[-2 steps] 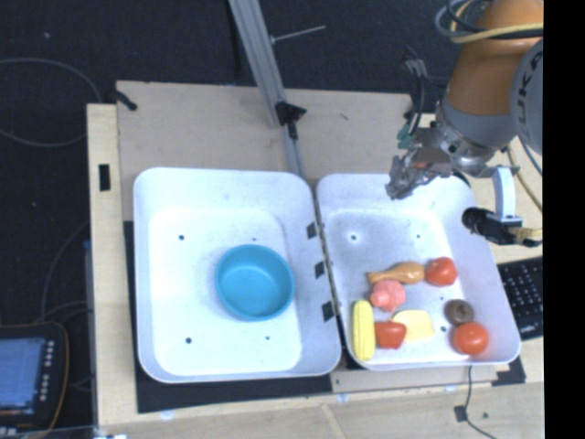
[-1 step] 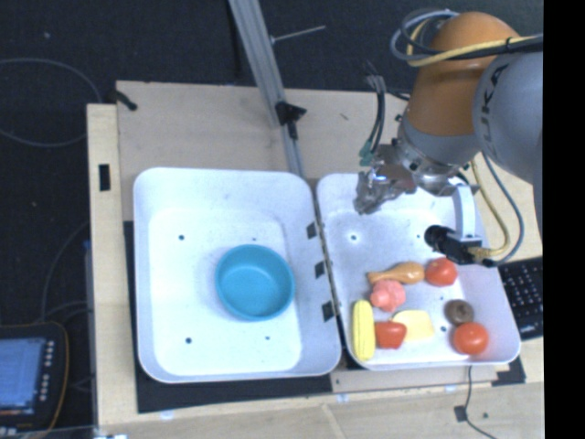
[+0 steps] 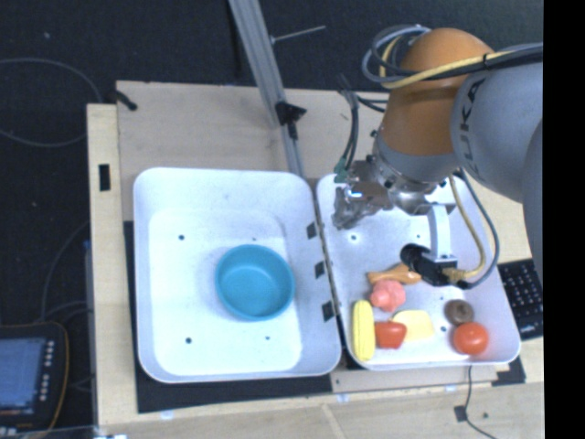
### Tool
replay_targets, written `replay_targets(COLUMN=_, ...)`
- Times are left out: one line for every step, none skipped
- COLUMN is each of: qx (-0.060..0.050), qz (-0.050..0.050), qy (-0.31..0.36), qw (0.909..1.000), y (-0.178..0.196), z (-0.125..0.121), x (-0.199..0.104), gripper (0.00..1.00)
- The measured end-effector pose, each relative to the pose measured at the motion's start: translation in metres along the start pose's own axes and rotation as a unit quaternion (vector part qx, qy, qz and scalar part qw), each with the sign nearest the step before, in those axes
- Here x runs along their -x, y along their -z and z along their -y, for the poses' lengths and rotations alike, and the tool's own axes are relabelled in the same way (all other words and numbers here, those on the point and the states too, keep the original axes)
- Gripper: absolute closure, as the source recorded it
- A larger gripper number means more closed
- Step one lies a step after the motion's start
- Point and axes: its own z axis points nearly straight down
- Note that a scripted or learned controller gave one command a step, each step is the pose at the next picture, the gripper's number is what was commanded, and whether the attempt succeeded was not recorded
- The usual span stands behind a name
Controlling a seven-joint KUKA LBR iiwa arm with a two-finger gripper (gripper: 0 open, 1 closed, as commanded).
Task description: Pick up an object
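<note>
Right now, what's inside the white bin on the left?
One blue bowl sits upright in the white bin, its hollow bare. The patch of bin floor under the bowl is covered.

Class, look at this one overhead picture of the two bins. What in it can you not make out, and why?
Camera view: the arm covers the far end of the right bin.
Camera view: the arm also covers the orange toy's right end.
Camera view: the brown thing is too small and blurred to identify.
Camera view: the red piece hides part of the pale yellow block.
</note>
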Motion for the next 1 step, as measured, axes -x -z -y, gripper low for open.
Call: replay_targets(qx=-0.002, qz=-0.001, qy=0.001, qw=1.0000, y=-0.0043, z=0.0041, x=-0.0529, gripper=1.00)
